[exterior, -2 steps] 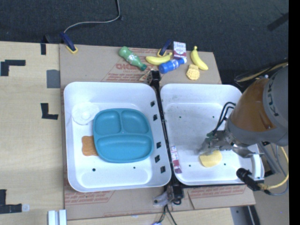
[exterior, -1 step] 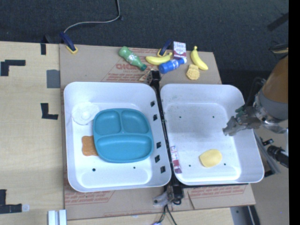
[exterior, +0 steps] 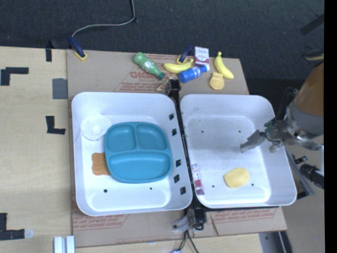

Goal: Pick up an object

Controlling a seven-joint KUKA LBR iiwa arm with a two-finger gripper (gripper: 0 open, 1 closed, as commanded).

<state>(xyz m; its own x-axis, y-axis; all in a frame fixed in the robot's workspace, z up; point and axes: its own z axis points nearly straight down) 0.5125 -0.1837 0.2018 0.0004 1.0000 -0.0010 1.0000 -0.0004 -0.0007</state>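
Observation:
A pale yellow rounded object point(exterior: 237, 177) lies on the floor of the right bin point(exterior: 221, 101), near its front. My gripper point(exterior: 259, 145) hangs over the right side of that bin, up and to the right of the yellow object and apart from it. Its fingers are spread open with nothing between them; one grey finger point(exterior: 249, 143) points left and down. In the left bin point(exterior: 84, 104) a blue divided plate point(exterior: 138, 152) rests on an orange flat piece point(exterior: 98, 164), beside a clear round cup point(exterior: 93, 127).
Behind the bins, on the cardboard, lie a green bottle point(exterior: 148, 65), two yellow bananas point(exterior: 177, 67) point(exterior: 224, 66), a blue bottle point(exterior: 190, 74), a small carton point(exterior: 201, 54) and a yellow ridged piece point(exterior: 216, 81). A black clip point(exterior: 173, 87) sits where the bins meet.

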